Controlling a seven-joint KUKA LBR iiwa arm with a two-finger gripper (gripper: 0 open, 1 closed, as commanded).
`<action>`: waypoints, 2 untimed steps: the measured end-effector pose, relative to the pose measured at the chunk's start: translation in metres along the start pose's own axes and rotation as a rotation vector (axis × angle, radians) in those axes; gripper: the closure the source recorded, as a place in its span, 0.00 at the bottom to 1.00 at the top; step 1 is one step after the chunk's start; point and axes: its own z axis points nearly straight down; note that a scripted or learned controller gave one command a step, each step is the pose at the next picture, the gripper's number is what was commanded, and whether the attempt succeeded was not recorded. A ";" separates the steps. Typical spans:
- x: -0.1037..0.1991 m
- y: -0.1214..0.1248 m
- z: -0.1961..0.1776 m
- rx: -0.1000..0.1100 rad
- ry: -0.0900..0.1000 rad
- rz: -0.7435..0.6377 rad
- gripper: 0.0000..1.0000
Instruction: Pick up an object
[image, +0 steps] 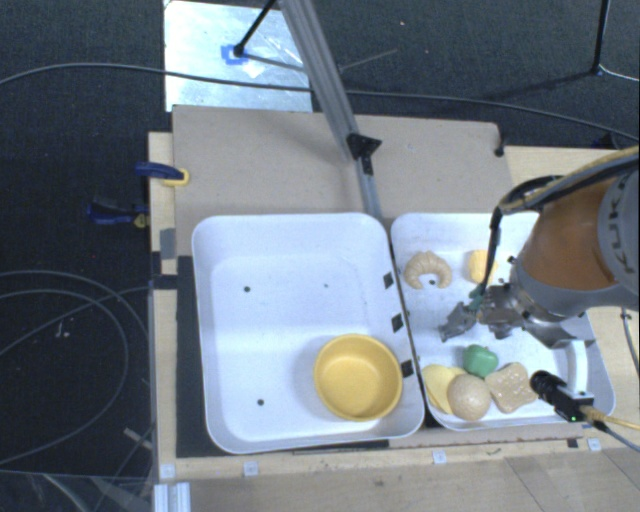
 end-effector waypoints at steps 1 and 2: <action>0.000 0.000 0.052 0.001 0.000 0.001 0.00; 0.000 0.002 0.039 -0.006 -0.001 0.001 1.00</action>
